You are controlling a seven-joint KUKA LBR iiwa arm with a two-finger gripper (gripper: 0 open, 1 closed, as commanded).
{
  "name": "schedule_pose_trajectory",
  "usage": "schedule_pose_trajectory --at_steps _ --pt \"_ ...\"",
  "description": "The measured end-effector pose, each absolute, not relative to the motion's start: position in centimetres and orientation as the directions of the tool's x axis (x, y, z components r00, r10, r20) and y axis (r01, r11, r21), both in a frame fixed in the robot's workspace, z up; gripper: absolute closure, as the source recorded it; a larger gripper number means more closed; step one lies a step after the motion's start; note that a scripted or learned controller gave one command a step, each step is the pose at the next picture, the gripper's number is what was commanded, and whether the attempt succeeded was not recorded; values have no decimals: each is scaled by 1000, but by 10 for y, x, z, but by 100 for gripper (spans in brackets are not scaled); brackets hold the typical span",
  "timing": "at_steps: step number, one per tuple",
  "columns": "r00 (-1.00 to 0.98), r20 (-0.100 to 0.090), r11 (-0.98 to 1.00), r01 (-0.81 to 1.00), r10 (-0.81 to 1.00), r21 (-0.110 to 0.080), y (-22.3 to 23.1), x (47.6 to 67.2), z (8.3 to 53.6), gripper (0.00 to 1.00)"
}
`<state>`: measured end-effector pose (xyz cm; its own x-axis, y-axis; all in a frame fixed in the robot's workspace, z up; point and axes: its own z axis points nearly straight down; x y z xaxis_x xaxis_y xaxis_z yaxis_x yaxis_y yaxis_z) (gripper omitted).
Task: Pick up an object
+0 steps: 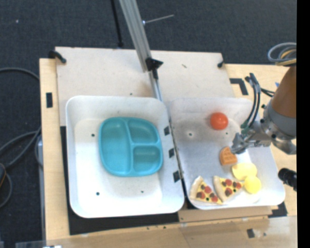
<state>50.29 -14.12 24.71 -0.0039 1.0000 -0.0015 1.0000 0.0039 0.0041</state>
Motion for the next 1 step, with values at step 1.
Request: schedule_pose_trajectory --at_steps 1 --pt "-7 1 7 1000 1000 2 -92 511 238 100"
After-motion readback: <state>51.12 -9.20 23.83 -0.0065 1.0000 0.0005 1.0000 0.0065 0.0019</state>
